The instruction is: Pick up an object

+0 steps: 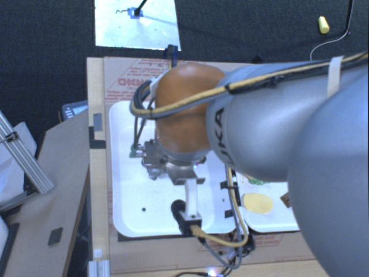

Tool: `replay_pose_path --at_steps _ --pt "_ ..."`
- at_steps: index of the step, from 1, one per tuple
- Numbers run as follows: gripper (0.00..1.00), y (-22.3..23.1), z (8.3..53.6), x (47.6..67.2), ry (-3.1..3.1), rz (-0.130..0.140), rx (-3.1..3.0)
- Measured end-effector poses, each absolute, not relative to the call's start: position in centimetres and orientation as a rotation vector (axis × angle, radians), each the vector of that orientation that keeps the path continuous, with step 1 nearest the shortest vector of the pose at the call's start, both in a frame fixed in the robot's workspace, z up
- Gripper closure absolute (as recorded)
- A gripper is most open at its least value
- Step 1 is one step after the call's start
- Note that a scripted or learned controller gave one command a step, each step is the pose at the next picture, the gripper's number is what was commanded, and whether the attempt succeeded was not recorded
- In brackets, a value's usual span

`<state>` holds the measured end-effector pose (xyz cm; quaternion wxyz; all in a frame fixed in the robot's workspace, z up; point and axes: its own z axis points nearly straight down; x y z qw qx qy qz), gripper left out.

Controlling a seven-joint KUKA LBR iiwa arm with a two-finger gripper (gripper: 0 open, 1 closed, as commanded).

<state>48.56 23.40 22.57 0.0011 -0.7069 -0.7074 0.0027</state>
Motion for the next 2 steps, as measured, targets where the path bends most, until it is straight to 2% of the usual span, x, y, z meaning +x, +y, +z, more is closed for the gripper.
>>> replay_pose_path --at_steps 1,2 --pt "1.00 16.5 44.1 48.8 -2.224 -0.030 -2.232" --pt "1.00 23.2 52.4 48.6 -2.234 -0.019 -2.212"
